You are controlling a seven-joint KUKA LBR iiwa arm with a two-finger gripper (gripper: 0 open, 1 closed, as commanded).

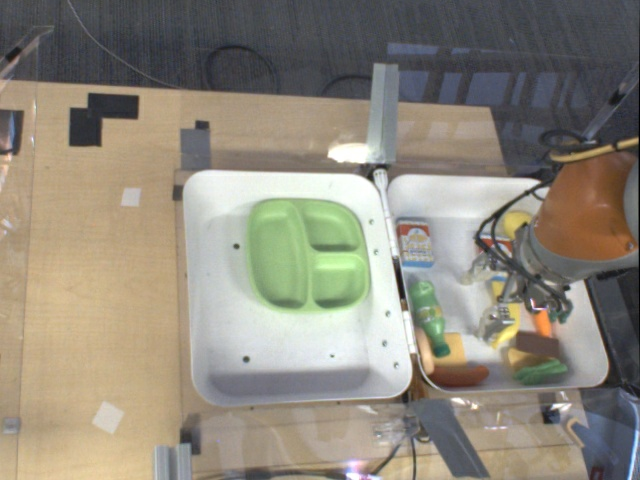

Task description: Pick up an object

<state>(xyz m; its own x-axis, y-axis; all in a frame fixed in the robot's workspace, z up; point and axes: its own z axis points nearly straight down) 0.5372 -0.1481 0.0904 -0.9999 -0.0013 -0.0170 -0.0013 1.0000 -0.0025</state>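
Note:
The right bin [455,200] holds several toy items. A small white, red and blue box [415,243] lies near its left wall, with a green bottle [427,310] below it. A yellow block [453,346] and a reddish sausage [461,374] lie at the front left. A brown piece [536,347] and a green piece [541,372] are at the front right. My gripper [511,310] hangs low over the right half of this bin, just above a yellow-and-blue item and beside an orange piece [542,321]. A yellow item [516,226] peeks out behind the wrist.
The left bin [215,368] carries a green divided plate [306,254]. A metal post [383,118] stands behind the seam between the bins. The arm's orange band [592,208] and cables overhang the right bin's right side.

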